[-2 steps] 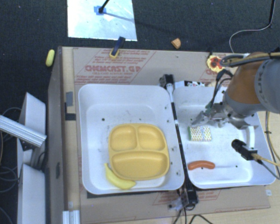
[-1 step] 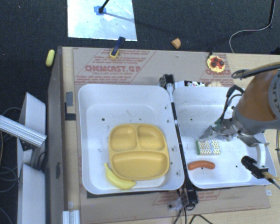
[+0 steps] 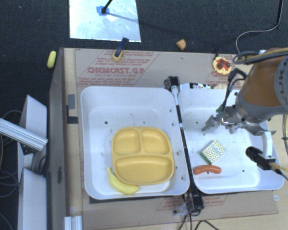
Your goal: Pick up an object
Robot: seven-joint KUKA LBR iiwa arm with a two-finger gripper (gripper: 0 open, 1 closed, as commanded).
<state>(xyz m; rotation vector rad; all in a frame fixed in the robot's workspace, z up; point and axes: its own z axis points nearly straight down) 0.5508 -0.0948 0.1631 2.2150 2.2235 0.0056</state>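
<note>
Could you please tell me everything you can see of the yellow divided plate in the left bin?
The yellow divided plate looks like smooth moulded plastic, roughly rectangular with rounded corners. It has three compartments: two smaller ones on the far side and one wide one nearer the camera. It lies flat and upright on the floor of the left bin, near its front. A banana lies against its front left corner.

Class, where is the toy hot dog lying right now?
The hot dog lies in the right bin near its front edge, just below the small green-and-white patterned packet, with the gripper above them.
</note>
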